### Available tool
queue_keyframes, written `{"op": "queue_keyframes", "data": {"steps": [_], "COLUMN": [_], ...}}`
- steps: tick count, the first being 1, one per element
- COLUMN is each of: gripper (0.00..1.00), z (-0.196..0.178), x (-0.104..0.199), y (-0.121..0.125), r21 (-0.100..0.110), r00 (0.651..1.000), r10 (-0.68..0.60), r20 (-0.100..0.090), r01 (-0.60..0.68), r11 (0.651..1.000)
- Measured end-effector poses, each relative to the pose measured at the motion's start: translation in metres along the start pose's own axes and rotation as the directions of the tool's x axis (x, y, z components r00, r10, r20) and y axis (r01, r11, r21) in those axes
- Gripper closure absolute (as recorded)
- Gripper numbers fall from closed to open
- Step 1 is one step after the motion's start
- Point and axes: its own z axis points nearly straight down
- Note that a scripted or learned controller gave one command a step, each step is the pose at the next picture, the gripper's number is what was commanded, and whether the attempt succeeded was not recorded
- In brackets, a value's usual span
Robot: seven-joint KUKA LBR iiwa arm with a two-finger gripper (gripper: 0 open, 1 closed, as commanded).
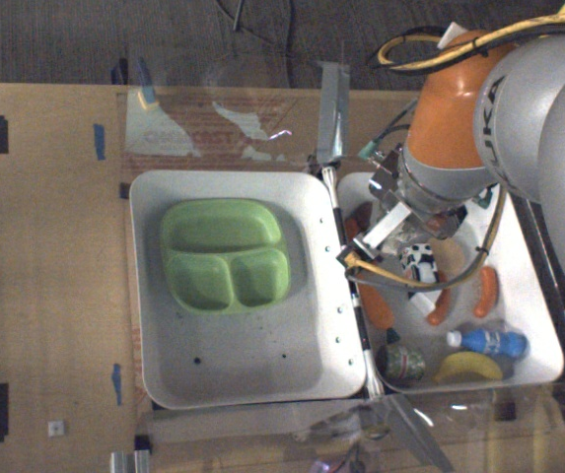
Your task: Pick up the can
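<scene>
The can [400, 363] is small, dark and greenish. It stands in the near left corner of the right bin [548, 348], next to a banana. My gripper [405, 252] hangs low over the middle of that bin, beneath the orange band of the arm, farther back than the can and apart from it. A black-and-white spotted object [419, 261] sits right under the gripper. The wrist and cables hide what lies between the gripper parts.
In the right bin lie a banana [469, 367], a blue bottle [491, 342], two orange-red sausage shapes [485, 292] and an orange piece [377, 305] by the left wall. The left bin [164, 363] holds a green divided plate [225, 254].
</scene>
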Motion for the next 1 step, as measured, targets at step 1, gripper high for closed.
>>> {"op": "queue_keyframes", "data": {"steps": [1], "gripper": [1.0], "z": [-0.0469], "x": [-0.0373], "y": [-0.0247], "r21": [-0.002], "r00": [0.901], "r10": [0.433], "r20": [-0.002], "r01": [-0.433], "r11": [0.901]}}
